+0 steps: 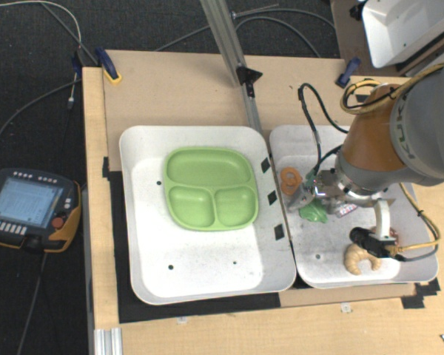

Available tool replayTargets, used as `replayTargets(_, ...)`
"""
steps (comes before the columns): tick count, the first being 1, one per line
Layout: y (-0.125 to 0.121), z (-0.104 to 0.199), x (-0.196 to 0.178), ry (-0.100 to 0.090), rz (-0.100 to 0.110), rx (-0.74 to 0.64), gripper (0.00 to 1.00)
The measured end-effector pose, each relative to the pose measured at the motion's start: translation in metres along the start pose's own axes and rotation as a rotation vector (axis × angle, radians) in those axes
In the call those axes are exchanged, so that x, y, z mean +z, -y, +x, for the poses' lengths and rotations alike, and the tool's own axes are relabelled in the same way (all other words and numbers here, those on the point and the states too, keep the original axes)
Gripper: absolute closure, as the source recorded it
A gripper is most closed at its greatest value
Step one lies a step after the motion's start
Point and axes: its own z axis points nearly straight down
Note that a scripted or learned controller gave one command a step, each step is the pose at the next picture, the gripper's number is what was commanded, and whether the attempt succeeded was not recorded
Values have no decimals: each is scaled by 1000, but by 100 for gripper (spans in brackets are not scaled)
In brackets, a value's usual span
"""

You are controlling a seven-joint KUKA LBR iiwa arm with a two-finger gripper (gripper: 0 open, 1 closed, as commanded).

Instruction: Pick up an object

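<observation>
One green object [313,214] under the hand [316,195], axis and grip unreadable.

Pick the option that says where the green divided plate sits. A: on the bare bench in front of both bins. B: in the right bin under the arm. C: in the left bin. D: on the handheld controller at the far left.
C: the green divided plate lies flat inside the left bin, while the arm works over the right bin.
</observation>
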Motion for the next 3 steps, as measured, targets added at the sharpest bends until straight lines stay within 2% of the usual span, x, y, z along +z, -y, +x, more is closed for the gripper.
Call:
replayTargets(1,-1,0,-12,2,-5,0,100)
replayTargets(2,-3,-4,-56,3,-5,0,100)
replayTargets(3,-11,5,-111,2,-7,-2,100)
